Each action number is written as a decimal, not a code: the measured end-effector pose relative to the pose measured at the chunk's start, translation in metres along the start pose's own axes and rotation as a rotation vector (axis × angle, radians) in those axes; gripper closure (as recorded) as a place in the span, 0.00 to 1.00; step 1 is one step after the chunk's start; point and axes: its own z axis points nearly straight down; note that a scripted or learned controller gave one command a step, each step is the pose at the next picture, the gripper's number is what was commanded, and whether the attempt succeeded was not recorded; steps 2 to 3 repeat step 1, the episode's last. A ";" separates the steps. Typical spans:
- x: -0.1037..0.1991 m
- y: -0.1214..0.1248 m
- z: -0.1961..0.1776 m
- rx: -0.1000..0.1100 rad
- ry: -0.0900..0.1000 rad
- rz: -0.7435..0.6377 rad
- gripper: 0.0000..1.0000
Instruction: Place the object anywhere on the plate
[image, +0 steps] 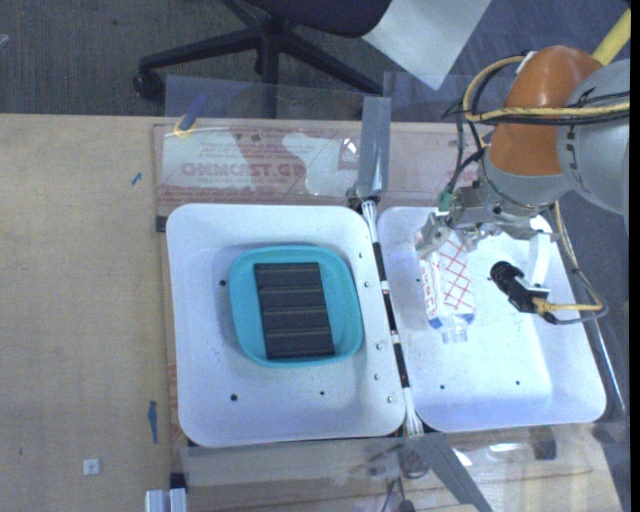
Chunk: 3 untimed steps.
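On the wooden desk (70, 300) sit two shallow white bins side by side. The left white bin (200, 400) holds a rounded-square turquoise plate (243, 290), and a dark grey ribbed rectangular block (293, 310) lies flat on the middle of that plate.

The right white bin (520, 390) holds the task's thing, a clear plastic packet with a red criss-cross pattern and some small print (448, 285). It lies in the upper left part of this bin, close to the seam between the two bins and well apart from the turquoise plate. Its lower end looks transparent and a little crumpled.

The grey arm with the orange band (545, 90) reaches in from the right, and its tool (455, 222) hangs over the upper end of the packet, at or just above it. Whether the tool's fingers stand apart or together cannot be told from this angle, nor whether they touch the packet. A black cylindrical part with a yellow-tipped cable (515, 285) sticks out below the wrist, over the right bin, just beside the packet.

Beyond the bins a clear plastic sheet with faded red lettering (240, 165) lies on the desk, and the black base of an office chair (260, 50) stands on the floor behind.
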 end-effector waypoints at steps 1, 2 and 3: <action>0.000 0.000 0.000 -0.001 0.000 0.000 0.00; 0.000 0.000 0.000 -0.001 0.000 0.000 0.00; 0.000 0.000 0.000 -0.001 0.000 0.000 0.00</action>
